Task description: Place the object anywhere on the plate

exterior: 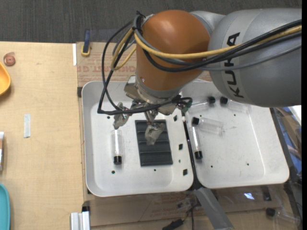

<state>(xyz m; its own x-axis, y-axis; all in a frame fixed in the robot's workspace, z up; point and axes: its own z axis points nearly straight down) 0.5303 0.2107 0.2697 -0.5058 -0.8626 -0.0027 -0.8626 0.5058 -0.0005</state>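
Observation:
A black ribbed plate [156, 150] lies flat in the middle of the left bin [96, 176]. Left of it a clear tube with a black cap [116, 148] rests on the bin floor, lengthwise toward me. My gripper [135, 127] hangs over the far end of the plate, open. One finger [119, 120] is just above the tube's far end, and the other finger [152, 134] is over the plate's upper part. Nothing shows between the fingers. The orange wrist band hides the bin's far part.
A second clear tube [196, 142] lies along the left side of the right bin [268, 176], beside the divider. A third clear tube [211, 125] lies in the right bin, with two small black pieces [217, 100] near its far wall. Cables loop around the wrist.

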